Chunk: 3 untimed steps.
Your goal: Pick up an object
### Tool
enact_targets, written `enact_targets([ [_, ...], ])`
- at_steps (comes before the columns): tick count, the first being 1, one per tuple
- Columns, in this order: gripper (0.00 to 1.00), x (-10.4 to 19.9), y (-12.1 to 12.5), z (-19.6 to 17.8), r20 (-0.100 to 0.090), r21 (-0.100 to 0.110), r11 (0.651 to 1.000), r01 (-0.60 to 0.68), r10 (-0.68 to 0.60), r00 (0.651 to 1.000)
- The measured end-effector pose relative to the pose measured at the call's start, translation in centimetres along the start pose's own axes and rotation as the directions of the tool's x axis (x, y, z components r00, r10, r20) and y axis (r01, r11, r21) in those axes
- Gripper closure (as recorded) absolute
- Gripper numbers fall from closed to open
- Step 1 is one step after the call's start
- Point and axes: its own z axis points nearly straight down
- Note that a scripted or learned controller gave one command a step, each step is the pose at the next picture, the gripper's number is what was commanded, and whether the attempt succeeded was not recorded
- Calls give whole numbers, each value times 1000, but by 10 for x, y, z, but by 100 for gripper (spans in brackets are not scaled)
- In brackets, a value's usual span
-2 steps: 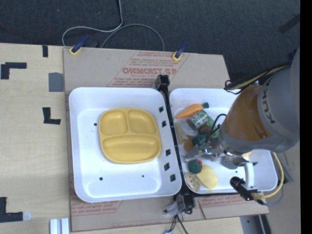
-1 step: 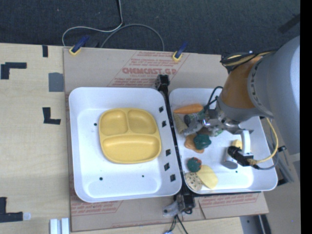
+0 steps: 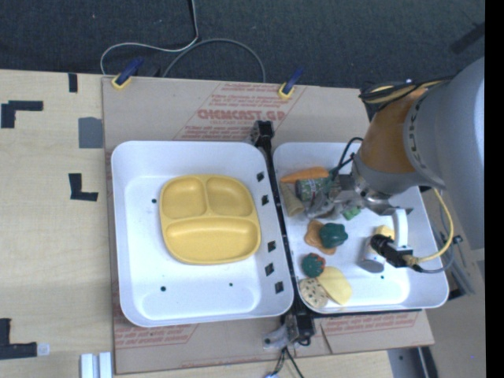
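Here, the left bin [image 3: 134, 211] carries a yellow divided plate [image 3: 209, 218] at its centre; the right bin [image 3: 425, 290] holds small toy foods [image 3: 327, 236] along its left edge; the gripper [image 3: 337, 199] hovers among them, grip state indiscernible.

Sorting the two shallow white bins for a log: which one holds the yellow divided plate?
The left white bin; the yellow divided plate lies in it, while the right white bin holds small mixed items.

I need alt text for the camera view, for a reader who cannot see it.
A grey robot arm reaches into the right bin, its gripper low among small toy foods. The left bin holds a yellow divided plate.
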Motion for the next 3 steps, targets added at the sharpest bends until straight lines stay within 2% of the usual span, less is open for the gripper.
enact_targets([
  [1, 100, 69, 60, -94, -4, -6, 1000, 10, -10, 1000],
  [2, 100, 91, 75, -87, -4, 7, 1000, 3, -3, 1000],
  [3, 100, 115, 40, -87, -3, 10, 1000, 2, -2, 1000],
])
